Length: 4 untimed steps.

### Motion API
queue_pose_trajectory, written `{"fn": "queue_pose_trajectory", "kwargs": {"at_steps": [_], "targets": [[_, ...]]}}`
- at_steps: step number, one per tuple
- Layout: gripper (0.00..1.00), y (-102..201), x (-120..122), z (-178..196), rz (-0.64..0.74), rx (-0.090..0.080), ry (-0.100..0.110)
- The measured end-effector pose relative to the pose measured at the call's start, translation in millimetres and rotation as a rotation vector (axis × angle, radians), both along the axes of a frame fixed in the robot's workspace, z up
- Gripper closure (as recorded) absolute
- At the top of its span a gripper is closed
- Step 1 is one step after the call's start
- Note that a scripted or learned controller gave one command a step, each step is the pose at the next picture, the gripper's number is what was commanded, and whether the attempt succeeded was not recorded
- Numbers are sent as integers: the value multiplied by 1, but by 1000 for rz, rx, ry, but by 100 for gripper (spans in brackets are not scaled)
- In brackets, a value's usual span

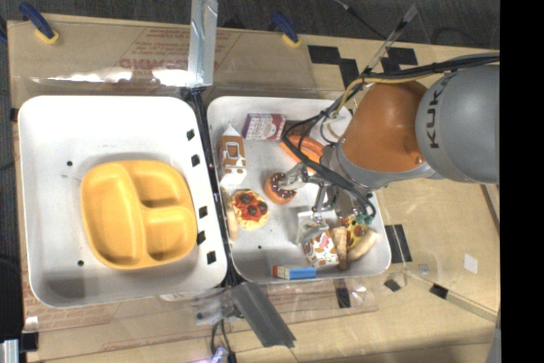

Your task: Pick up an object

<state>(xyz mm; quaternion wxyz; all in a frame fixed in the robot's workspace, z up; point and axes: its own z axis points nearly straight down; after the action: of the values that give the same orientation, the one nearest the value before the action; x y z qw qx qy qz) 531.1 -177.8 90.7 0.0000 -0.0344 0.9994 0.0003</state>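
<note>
Fingers [325,201] just above snack packet [322,248], donut [279,186] beside

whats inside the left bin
A yellow divided tray lies in the left bin, its compartments bare. The bin floor beneath the tray is covered.

Cardboard-topped bench [102,42], two white bins [38,183] side by side

Robotics lab: KUKA arm [450,127], taped cardboard bench [110,47]
</note>
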Motion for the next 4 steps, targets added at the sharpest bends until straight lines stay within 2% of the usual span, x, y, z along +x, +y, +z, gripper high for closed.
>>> {"fn": "queue_pose_trajectory", "kwargs": {"at_steps": [1,2,3,4], "targets": [[0,9,-39,1,-41,-1,-8],[0,59,35,-1,-381,1,1],[100,56,40,12,-378,-3,-13],[0,57,40,12,-377,-3,-11]]}}
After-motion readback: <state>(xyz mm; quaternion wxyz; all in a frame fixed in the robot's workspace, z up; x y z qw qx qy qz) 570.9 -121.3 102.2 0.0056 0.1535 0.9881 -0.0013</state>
